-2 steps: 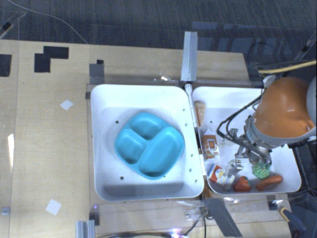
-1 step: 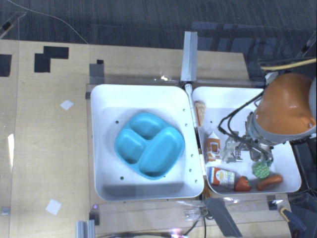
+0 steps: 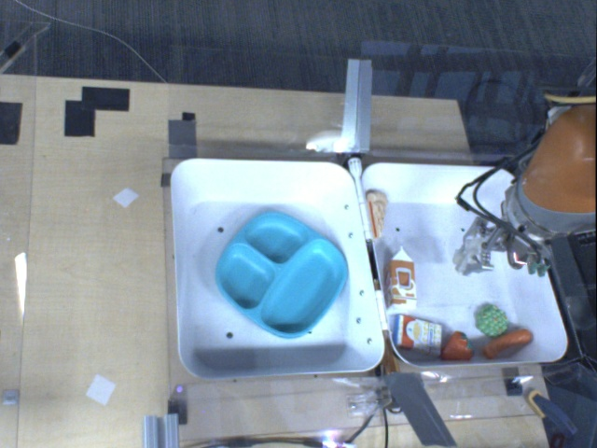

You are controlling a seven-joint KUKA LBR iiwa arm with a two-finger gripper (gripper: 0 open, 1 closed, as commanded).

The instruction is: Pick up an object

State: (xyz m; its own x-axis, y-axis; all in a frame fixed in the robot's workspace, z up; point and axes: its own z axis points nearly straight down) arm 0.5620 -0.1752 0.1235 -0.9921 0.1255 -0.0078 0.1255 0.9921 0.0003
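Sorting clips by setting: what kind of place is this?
Probably a robotics lab bench for grasping trials: two white bins on a wooden bench, toy food like a green ball, and the arm's tool over the right bin.

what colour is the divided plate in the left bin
Light blue; the three-compartment plastic plate shows best in the camera view.

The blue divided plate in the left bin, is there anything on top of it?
The blue divided plate carries nothing in its three compartments. It lies in the left bin; the bin floor beneath it is covered.
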